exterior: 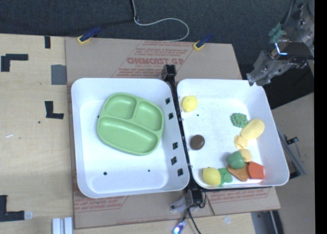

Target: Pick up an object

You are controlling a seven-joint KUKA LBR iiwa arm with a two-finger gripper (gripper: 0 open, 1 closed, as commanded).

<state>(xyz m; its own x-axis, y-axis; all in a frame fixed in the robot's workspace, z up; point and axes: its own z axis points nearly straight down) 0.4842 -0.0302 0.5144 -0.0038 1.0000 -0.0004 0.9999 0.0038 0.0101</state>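
Observation:
The right white bin [265,106] holds small toy foods: a yellow ball [189,103] near its top left, a brown disc [197,141] in the middle, a green knobbly piece [238,119], a pale yellow oblong [252,129], and a lemon-like piece [211,176] at the front. A green round piece [235,160] and an orange-red block [255,170] lie at the front right. My gripper [257,76] hangs just outside the bin's top right corner, above the bench edge, apart from every object.
The left white bin [87,177] carries a green divided plate [131,123]. A black clip strip [175,120] joins the two bins. Both sit on a cardboard sheet [153,59]. A white cable [153,22] loops over the dark floor behind.

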